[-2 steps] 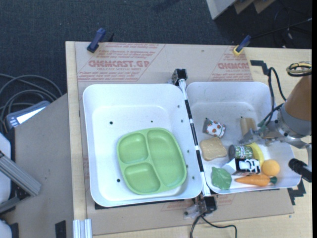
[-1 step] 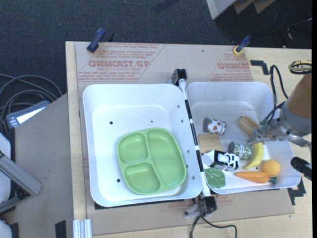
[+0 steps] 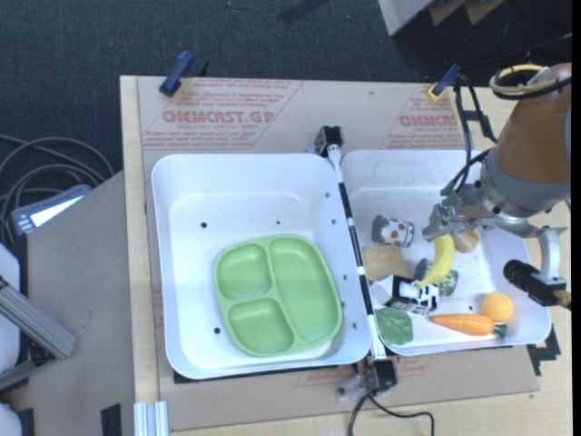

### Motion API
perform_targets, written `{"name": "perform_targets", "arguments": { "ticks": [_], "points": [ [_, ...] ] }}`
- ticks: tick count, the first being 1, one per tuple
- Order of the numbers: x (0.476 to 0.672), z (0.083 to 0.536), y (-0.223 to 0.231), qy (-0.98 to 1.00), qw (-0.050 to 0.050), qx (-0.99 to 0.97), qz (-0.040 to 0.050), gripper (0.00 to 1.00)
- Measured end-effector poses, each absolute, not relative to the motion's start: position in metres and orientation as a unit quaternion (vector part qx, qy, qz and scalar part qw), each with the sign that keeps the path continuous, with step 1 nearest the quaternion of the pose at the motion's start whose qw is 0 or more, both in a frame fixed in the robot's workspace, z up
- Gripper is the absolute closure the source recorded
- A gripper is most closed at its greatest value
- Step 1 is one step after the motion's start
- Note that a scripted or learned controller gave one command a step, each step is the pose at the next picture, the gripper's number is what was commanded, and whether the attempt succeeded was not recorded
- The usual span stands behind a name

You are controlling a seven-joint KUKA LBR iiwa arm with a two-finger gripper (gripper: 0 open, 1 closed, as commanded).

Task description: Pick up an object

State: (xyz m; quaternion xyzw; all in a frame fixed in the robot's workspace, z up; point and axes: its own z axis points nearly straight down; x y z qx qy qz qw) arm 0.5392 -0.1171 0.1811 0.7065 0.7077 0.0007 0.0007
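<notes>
Reaching in from three o'clock: the arm (image 3: 534, 143) has its gripper (image 3: 451, 223) low in the right bin (image 3: 399, 166), right over the upper end of the banana (image 3: 441, 258)
Progress: not done, by my reading; the banana lies on the bin floor with nothing lifted clear; the approach looks made, while the grasp and the lift are left
Gripper state: I cannot tell how it stands or whether it has hold of anything; the wrist hides the tips from up here
Banana position: near the middle of the right bin, just beside the small cup (image 3: 393, 232) at its ten o'clock
Banana axis: long axis runs roughly twelve to six, leaning a little toward one o'clock at the top; the upper end sits under the gripper, the lower end points at the black-and-white toy (image 3: 419, 292)
Other pickable things: carrot (image 3: 465, 323) lying nearly nine to three near the front wall; orange (image 3: 497, 307) touching its right end; green leaf (image 3: 394, 324) in the front left corner; tan block (image 3: 382, 262) by the divider
Left bin (image 3: 182, 189): holds the green divided plate (image 3: 277, 293); well apart from the gripper
</notes>
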Motion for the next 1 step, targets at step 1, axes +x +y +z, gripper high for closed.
{"name": "perform_targets", "arguments": {
  "ticks": [1],
  "points": [
    [0.5464, 0.1845, -0.0294, 0.708, 0.000, 0.707, 0.0006, 1.00]
  ]
}}
